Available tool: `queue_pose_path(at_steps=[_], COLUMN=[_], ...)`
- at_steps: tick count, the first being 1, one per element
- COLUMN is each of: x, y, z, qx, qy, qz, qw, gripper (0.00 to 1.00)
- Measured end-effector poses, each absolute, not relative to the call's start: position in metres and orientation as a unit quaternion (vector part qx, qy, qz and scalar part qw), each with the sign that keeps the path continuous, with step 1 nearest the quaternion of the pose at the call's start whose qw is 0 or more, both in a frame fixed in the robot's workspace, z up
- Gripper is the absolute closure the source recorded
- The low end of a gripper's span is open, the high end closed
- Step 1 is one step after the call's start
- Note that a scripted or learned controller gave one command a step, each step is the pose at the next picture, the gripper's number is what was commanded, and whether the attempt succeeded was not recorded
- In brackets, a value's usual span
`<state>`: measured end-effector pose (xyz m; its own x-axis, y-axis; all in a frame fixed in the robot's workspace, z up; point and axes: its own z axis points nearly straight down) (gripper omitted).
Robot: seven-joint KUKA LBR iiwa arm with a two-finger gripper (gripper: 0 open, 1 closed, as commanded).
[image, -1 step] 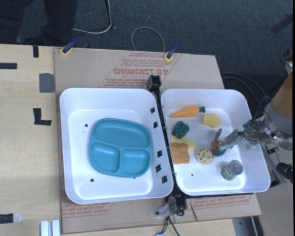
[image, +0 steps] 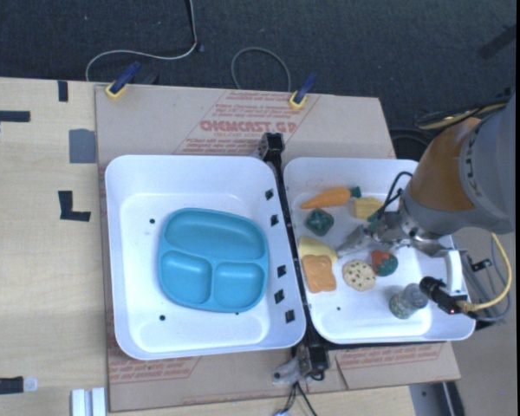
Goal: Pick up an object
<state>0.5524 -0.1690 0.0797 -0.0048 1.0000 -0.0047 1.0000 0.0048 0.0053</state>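
Dark carpet behind, wooden bench (image: 35,258) with a cardboard sheet (image: 243,120) under two white bins side by side. Gripper (image: 370,235) reaches in from the right, low over the middle of the right bin (image: 390,323); fingers look slightly parted with nothing visibly between them, tips near the toy pieces. Just right of the tips a small red and teal piece (image: 383,262), below them a round cookie (image: 359,274). Toward the bin's left wall: yellow wedge (image: 315,248) touching an orange bread slice (image: 319,273) below it, dark green piece (image: 320,222) above. Orange carrot (image: 328,198) near the far edge, yellow block (image: 367,207) beside it, partly behind the gripper. Grey cylinder (image: 407,301) toward the near right corner. Left bin (image: 130,189) holds a blue divided plate (image: 213,259) at its middle. Two clamps (image: 121,83) on the cardboard's far edge.
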Motion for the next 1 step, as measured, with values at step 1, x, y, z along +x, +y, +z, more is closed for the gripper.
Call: queue_pose_path(at_steps=[1], x=[0.5525], y=[-0.1718], z=[0.0978], qx=[0.707], qy=[0.708], qz=[0.001], qw=[0.006], gripper=[1.0])
